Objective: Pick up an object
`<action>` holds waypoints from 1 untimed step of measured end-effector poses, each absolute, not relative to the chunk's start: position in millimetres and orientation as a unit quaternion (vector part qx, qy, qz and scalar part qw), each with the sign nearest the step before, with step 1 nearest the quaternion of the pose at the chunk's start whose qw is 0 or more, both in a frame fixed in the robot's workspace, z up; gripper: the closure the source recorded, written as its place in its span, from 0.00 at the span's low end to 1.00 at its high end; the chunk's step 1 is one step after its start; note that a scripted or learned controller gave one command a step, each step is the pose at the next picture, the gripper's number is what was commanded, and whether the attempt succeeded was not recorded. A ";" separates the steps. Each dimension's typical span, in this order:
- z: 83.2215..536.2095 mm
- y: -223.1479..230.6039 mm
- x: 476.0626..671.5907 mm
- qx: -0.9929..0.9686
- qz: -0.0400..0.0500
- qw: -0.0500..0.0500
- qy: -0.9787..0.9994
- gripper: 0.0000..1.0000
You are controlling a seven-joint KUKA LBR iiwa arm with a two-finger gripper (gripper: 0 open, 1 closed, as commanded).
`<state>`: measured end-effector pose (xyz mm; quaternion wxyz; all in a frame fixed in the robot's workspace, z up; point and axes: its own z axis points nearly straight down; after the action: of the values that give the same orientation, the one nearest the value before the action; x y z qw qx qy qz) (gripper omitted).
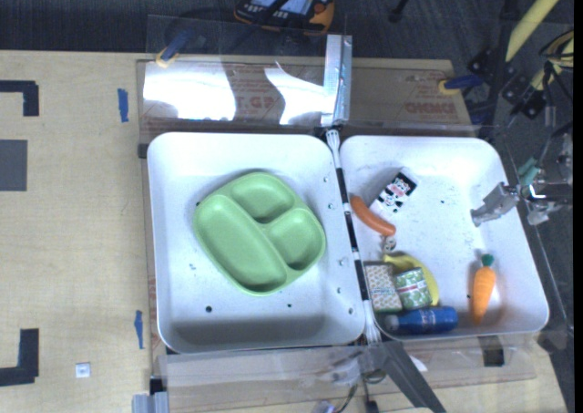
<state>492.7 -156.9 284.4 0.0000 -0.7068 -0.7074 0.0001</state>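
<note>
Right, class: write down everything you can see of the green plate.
The green plate is pale green, smooth like plastic, rounded in outline, with three raised-rim compartments: one large, two smaller. It lies flat, face up, turned at a slant, near the middle of the left bin. It rests on the bin floor.

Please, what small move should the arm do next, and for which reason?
Probably lower the gripper toward the toy carrot. The gripper sits over the right bin near its right rim, with nothing seen in it, and the carrot lies apart from the other items, just below it in the camera view.
</note>
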 end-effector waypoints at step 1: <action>175.4 -197.5 490.5 -0.684 0.000 0.000 -0.730 0.00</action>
<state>490.5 -197.5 175.4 0.0000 -0.6840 -0.7295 0.0000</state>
